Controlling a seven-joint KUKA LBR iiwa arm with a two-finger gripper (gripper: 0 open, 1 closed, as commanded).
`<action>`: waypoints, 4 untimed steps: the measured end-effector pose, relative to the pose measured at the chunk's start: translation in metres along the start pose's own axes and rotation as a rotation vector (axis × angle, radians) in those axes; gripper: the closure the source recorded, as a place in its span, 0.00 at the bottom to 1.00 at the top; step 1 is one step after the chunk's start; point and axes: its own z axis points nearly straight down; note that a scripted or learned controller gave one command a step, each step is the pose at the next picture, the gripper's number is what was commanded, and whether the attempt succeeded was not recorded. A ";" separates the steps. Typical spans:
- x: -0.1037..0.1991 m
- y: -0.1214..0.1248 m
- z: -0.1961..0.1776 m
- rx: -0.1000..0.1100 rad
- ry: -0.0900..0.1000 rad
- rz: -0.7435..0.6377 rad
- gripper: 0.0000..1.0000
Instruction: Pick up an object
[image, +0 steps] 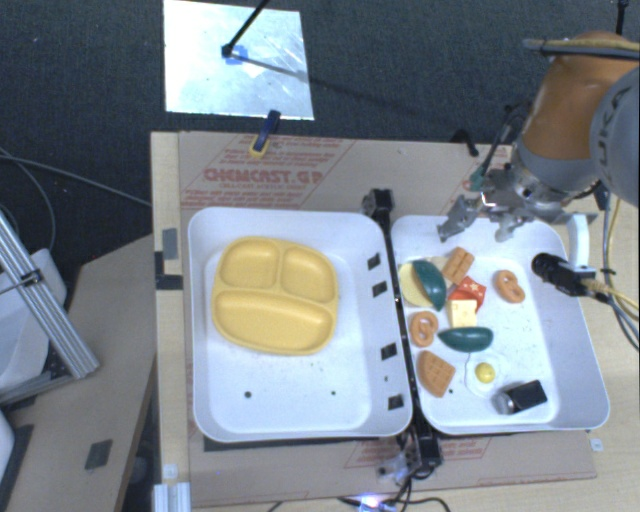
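Several toy foods lie in the right bin (585, 345): a dark green pod (430, 283), a second green pod (465, 338), an orange waffle piece (458, 265), a red and yellow block (466, 302), two pretzel-like rings (423, 327) (510, 287), a brown waffle (436, 372), a fried egg (484, 373) and a black block (522, 396). My gripper (478, 228) hangs over the bin's far edge, just above the orange waffle piece. Its fingers (450, 226) are spread open with nothing between them.
The left bin (205, 390) holds a yellow divided plate (275, 295). A black divider (395, 310) runs between the bins. Another black part (556, 272) juts in at the right bin's right side. The arm's orange band (570, 100) is at the upper right.
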 end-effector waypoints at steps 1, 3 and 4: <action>0.060 0.037 -0.099 -0.014 0.002 -0.009 0.00; -0.003 -0.028 -0.162 -0.005 -0.002 0.008 1.00; -0.058 -0.043 -0.317 -0.020 -0.007 0.007 1.00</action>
